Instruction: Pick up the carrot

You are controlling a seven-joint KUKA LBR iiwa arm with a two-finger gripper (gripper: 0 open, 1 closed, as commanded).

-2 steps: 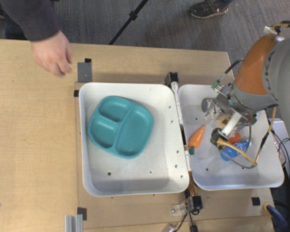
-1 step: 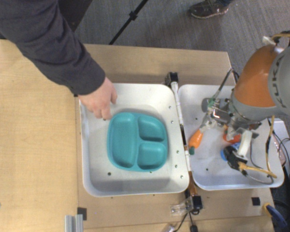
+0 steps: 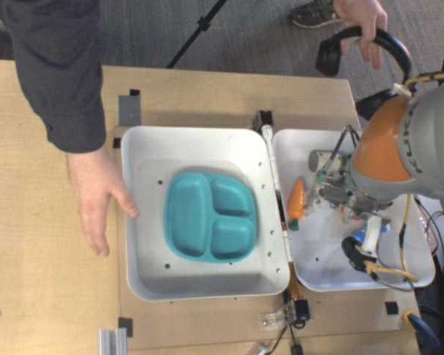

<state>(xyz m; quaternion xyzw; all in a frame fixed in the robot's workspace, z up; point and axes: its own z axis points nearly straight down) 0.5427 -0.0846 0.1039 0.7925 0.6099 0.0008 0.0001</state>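
An orange carrot [image 3: 296, 200] lies in the right bin [image 3: 322, 272], close against its left wall. My gripper [image 3: 331, 191] hangs just to the right of the carrot, low over the bin floor, below the arm's orange band [image 3: 381, 150]. The wrist and cables hide the fingertips, and nothing can be seen held between them.
The left bin [image 3: 144, 220] holds a teal divided plate [image 3: 209, 214]. A person's hand [image 3: 96, 202] rests on the bench beside the left bin's left wall. Another hand [image 3: 361, 13] holds a black handle at top right. Cables trail over the right bin's right side.
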